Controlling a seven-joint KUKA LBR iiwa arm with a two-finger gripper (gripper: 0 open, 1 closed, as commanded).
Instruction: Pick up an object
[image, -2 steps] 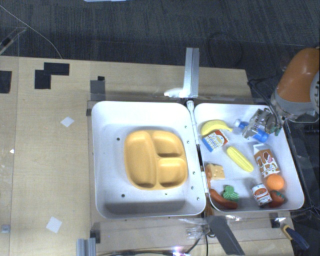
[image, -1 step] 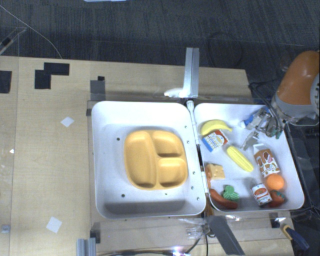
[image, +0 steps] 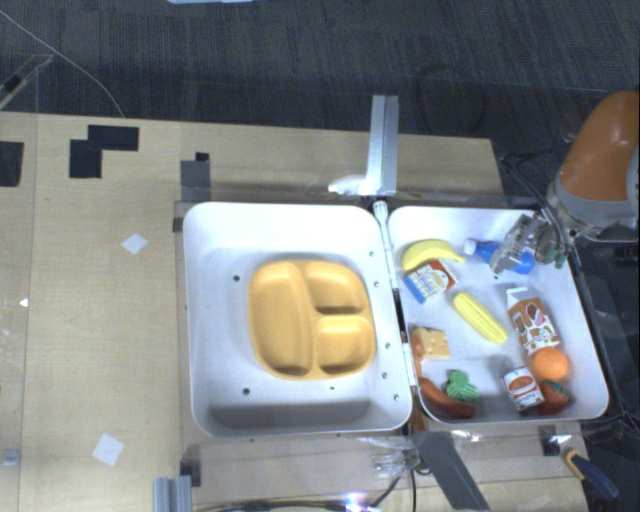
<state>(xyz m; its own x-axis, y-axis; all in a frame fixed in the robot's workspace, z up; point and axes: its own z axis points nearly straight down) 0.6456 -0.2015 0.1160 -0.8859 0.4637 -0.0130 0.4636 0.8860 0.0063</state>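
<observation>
Jaws (image: 530, 243) of mine hang low at the far right corner of the right bin (image: 590, 345), just beside a small blue-and-white bottle (image: 492, 252); I cannot tell whether they are spread or pressed together. The bottle lies on its side against the bin's back wall and looks light, stiff and smooth, so probably slippery; I judge the narrow middle of its body the best place to pinch.

Counting the right bin: one bottle, one banana (image: 428, 252), one small carton (image: 428, 281), one corn cob (image: 479, 316), one cheese wedge (image: 432, 344), one tall carton (image: 529, 322), one orange (image: 549, 364), one can (image: 522, 389), one green piece on one red piece (image: 452, 392).

Beside it, the left bin (image: 215, 330) holds one yellow divided tray (image: 310, 317). Two bins rest side by side on the wooden surface (image: 90, 300).
</observation>
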